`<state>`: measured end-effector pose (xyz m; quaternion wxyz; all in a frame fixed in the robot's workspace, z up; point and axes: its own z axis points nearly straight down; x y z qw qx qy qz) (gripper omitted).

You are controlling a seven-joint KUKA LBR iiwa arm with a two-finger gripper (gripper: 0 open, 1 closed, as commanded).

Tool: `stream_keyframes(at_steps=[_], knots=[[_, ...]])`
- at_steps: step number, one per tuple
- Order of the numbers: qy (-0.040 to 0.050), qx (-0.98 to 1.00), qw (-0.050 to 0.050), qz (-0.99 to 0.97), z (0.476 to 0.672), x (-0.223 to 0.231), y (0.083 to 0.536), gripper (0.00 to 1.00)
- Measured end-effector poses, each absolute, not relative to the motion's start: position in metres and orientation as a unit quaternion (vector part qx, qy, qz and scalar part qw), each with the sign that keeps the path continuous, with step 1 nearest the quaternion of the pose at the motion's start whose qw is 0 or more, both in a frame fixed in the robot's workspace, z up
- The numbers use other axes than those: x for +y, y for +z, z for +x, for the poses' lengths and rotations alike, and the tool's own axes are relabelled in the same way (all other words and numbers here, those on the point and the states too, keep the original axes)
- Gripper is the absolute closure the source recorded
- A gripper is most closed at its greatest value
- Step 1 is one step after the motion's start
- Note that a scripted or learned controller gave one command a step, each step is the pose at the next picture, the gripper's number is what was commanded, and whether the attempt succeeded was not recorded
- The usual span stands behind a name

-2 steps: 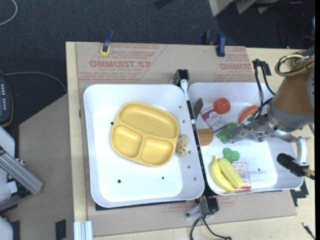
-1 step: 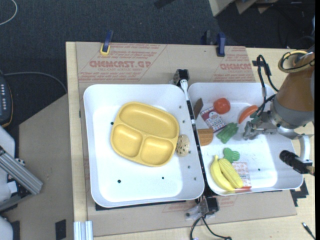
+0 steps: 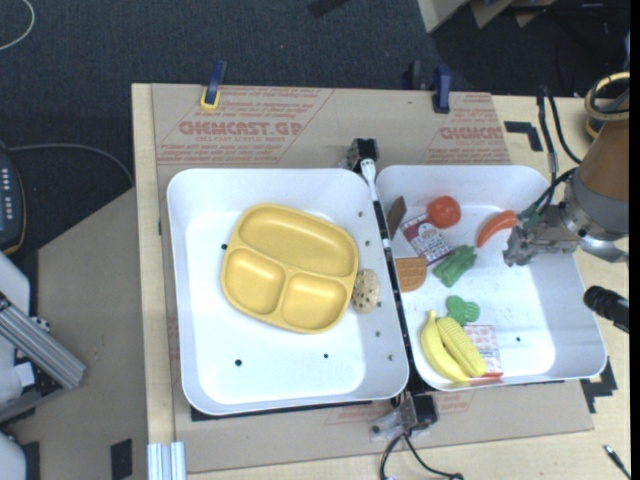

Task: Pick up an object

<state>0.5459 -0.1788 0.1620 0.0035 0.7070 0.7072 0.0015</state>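
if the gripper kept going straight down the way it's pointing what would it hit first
Most likely the bare white floor of the right bin. The gripper hangs beside the orange carrot, with the green pepper further left. Depth is unclear, so it might graze the carrot's end.

At the right edge of the frame the arm (image 3: 605, 193) shows an orange-brown band above a rounded grey wrist segment, which carries a darker grey metal gripper (image 3: 524, 240) of blocky, angular parts, with thin dark cables running along the wrist toward the upper right.
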Motion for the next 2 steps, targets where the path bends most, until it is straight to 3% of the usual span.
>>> stream_keyframes(at_steps=[1, 2], knots=[[0.0019, 0.708, 0.004, 0.707, 0.5535, -0.1802, 0.2247, 1.0], [0.0005, 0.707, 0.001, 0.707, 0.5541, -0.1802, 0.2251, 1.0]])
